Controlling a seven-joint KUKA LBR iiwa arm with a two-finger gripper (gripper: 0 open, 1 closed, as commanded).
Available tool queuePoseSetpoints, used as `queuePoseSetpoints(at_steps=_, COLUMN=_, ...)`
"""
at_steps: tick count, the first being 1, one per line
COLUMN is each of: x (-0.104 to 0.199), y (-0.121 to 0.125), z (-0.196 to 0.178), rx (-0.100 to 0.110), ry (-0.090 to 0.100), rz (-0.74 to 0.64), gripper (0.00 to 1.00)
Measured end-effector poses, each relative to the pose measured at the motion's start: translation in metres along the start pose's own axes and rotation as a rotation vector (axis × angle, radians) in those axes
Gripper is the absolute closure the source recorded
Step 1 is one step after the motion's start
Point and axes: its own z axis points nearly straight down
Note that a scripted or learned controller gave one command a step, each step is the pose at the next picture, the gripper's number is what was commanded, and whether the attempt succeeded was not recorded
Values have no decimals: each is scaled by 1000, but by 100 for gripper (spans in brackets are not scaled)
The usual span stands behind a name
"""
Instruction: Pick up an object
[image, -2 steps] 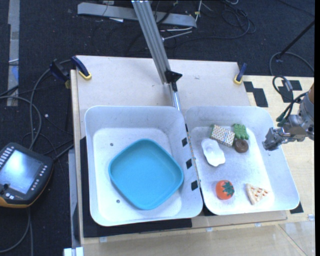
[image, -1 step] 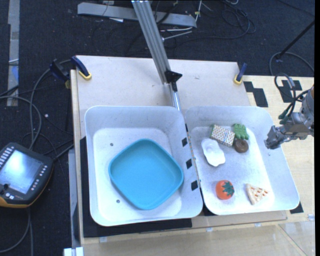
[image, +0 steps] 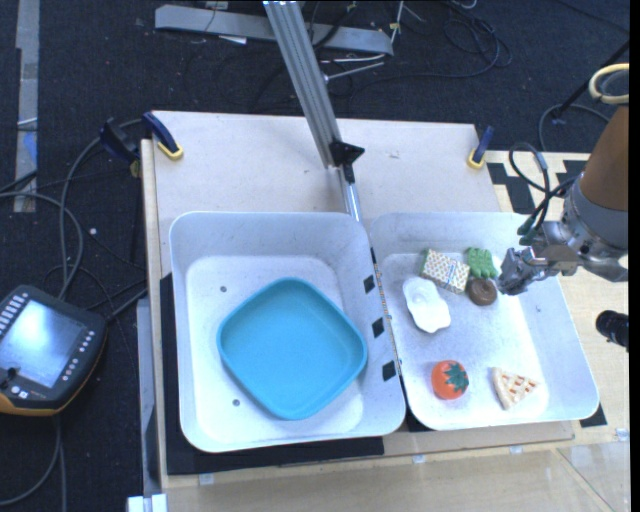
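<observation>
We see gripper (image: 512, 272) just right of brown piece (image: 483, 291); finger state unclear. Green toy (image: 481, 262), patterned block (image: 444, 269), white piece (image: 427, 306) crowd the brown piece's left.

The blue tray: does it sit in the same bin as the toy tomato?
No. The blue tray lies in the left bin, while the toy tomato lies in the right bin.

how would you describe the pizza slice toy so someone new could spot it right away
Look at the right-hand white bin, then its near corner, farthest from the blue tray. The pizza slice lies there, right of the tomato: the one tan wedge with red dots.
</observation>
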Motion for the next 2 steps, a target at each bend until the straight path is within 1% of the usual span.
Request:
queuePoseSetpoints(at_steps=1, x=57, y=22, z=13, rx=0, ry=0, rz=-2, gripper=100)
queuePoseSetpoints(at_steps=2, x=103, y=36, z=10, rx=-1, ry=-1, rz=0, gripper=100)
